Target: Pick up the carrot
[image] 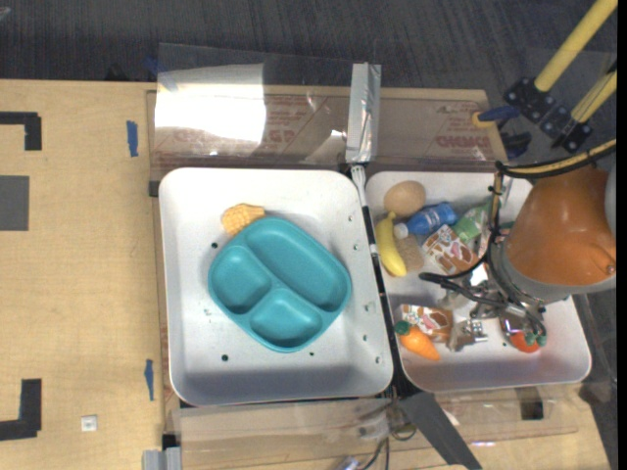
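Broad orange band (566, 238) above a dark metal end effector (482, 313), black cables alongside.

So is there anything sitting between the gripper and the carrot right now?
Nothing visible clearly blocks it. The gripper sits in the right bin just right of the carrot, but a small printed packet lies against the carrot's upper side, crowding the grasp.

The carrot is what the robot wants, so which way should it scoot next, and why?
Probably a small shift toward the left bin and down. The carrot lies by the right bin's left wall, while the gripper hovers beside it, nearer the bin's middle, not over it.
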You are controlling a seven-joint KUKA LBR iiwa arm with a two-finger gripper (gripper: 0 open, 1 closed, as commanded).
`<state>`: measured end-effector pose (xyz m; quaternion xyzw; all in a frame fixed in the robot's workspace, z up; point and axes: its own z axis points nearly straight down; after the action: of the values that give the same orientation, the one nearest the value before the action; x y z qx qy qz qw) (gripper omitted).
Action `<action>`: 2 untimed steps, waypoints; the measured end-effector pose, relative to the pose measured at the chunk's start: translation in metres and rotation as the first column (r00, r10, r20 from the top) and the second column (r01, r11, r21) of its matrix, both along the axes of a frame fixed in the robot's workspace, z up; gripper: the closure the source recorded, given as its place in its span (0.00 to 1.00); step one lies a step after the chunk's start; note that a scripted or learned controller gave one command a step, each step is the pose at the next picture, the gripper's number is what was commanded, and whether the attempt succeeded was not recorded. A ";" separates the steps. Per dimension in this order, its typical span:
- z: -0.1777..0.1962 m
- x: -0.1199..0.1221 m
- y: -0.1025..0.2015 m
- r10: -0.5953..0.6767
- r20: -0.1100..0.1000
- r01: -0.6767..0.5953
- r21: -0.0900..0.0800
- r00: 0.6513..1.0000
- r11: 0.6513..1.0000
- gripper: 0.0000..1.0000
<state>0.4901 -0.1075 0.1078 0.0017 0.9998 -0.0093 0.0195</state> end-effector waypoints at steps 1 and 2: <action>0.088 0.004 0.073 -0.031 -0.009 0.031 0.009 0.999 0.999 1.00; 0.088 0.018 0.074 0.509 -0.005 -0.509 -0.008 0.861 0.860 1.00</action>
<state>0.5076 -0.0336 0.1953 -0.2624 0.9647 -0.0085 0.0198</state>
